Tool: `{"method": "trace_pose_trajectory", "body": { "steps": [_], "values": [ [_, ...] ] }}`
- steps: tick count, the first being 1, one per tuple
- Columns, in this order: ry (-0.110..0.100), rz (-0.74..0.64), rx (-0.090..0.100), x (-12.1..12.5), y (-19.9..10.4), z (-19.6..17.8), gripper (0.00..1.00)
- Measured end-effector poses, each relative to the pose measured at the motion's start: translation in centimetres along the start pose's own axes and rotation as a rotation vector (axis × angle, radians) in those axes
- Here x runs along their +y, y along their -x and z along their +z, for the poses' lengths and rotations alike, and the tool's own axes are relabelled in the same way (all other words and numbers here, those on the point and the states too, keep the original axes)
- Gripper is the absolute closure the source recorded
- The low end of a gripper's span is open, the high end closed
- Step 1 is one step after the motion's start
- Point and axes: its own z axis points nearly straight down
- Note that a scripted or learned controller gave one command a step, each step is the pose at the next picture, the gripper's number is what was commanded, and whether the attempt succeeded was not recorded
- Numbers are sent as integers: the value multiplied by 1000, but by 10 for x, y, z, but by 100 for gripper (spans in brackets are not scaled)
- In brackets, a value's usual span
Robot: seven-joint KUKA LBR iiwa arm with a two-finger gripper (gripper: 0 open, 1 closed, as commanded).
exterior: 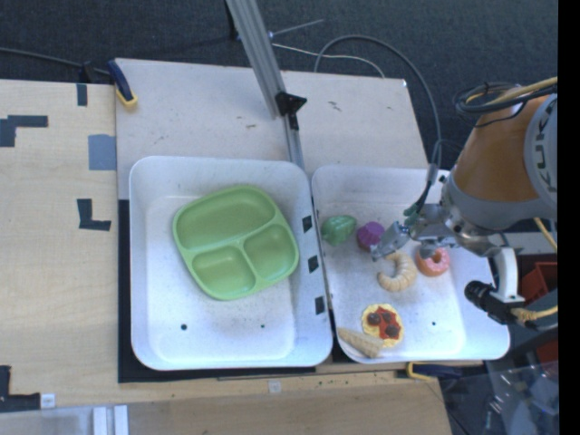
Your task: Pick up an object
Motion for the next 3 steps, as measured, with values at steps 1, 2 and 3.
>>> {"method": "trace_pose_trajectory", "body": {
  "steps": [1,2,3],
  "values": [
    [0,0,0,0,0,0,0],
    [-6,1,0,-11,-3,52,0],
    [4,2,-4,-10,-3,103,0]
  ]
}}
